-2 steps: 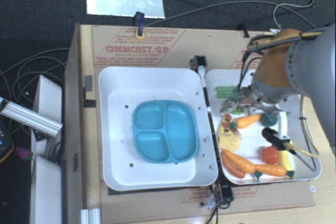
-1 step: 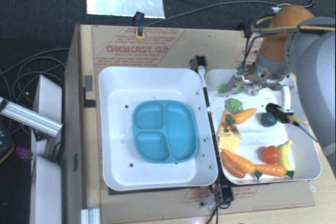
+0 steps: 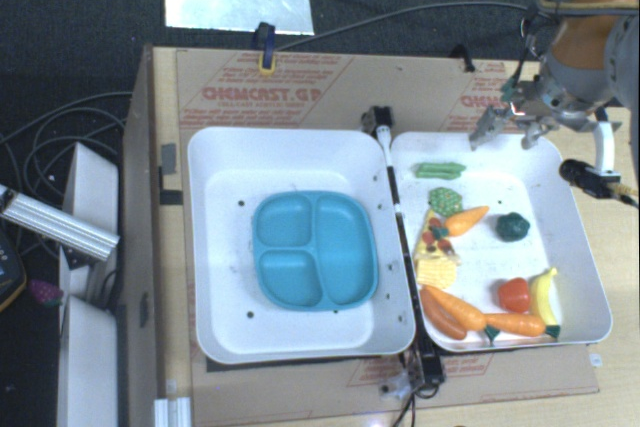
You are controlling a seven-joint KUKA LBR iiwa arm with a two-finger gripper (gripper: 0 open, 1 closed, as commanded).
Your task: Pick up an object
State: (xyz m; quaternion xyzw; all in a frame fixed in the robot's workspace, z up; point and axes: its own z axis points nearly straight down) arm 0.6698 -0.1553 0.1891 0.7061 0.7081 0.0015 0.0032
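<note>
The hand (image 3: 508, 127) hangs over the far rim of the right bin (image 3: 585, 260), fingers spread wide with nothing between them.

**Hazards**
- Rim contact. A straight descent from this position would probably strike the bin wall, not an object; the hand must first travel inward.
- Crowding. The pizza slice (image 3: 436, 233), corn (image 3: 436, 270) and small carrot (image 3: 466, 218) lie touching or just beside one another along the divider, so a grasp there could catch two items or push one aside.
- Stacked front corner. The two large carrots (image 3: 478, 316), tomato (image 3: 514, 295) and banana (image 3: 545, 298) are packed against the near wall (little finger clearance is apparent).
- Rolling. Rounded toys may slip from a pinch placed off centre.

**Target appearance**
The broccoli (image 3: 513, 226) is a compact dark green lump, standing apart mid-bin, likely the easiest pick. The green bean pod (image 3: 440, 171) is flat, pale green, and nearest the hand. The left bin (image 3: 220, 315) holds a blue divided plate (image 3: 315, 250).
</note>
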